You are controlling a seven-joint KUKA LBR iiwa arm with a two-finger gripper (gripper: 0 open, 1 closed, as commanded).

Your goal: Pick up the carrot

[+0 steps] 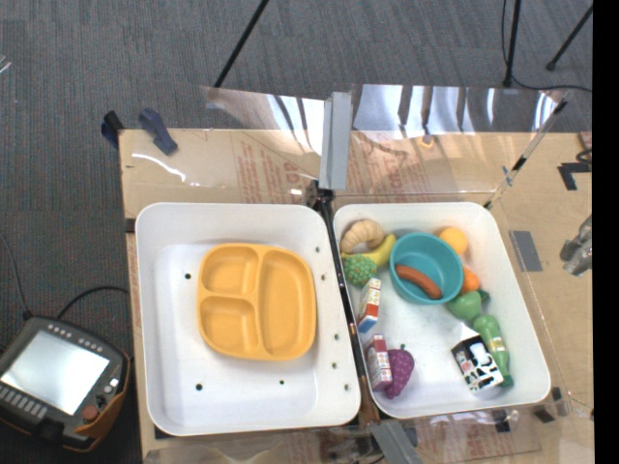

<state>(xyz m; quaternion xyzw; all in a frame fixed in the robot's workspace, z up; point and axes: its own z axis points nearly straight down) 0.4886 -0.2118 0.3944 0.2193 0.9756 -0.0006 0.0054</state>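
Orange carrot (470,280) beside round teal bowl (426,268)

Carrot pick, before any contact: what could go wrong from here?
The carrot looks wedged between the teal bowl and a green pepper, so a descent may strike those first. The sausage in the bowl and the orange nearby have similar colour; either might get grabbed instead.
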